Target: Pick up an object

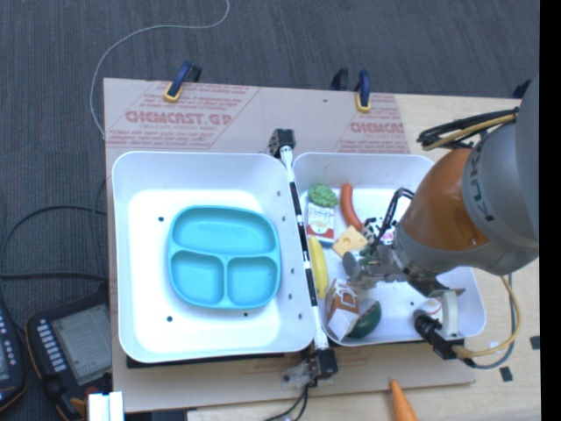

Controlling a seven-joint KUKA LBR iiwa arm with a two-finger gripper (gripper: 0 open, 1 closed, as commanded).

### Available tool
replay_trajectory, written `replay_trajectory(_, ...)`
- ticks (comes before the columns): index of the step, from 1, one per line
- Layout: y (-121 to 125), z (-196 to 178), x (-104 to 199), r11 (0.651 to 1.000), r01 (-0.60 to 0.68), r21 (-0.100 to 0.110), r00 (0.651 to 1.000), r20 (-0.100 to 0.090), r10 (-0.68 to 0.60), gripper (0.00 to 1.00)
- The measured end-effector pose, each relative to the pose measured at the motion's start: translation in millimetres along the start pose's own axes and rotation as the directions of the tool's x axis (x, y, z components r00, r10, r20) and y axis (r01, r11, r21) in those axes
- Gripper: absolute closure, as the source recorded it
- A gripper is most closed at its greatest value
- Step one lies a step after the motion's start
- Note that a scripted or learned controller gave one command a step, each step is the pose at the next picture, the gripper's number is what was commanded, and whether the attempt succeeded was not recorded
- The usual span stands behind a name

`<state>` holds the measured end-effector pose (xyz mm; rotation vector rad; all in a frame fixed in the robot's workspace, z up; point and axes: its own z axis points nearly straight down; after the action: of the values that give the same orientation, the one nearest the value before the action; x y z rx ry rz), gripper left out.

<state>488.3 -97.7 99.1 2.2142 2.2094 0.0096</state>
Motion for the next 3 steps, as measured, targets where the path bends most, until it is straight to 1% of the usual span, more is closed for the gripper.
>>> replay_trajectory(1, -0.2, 0.2, 0.1, 1.0, 0.0, 0.0, 1.0, 0.0, 0.0, 0.0)
replay_trajectory(2, -2.2, 10.0, -0.9, 1.0, -0.001, 0.005, 1.0, 0.0, 0.001, 0.0)
replay_trajectory(3, -0.9, 0.2, -0.2, 1.0, 0.0, 0.003, 1.0, -0.001, 0.0, 1.0)
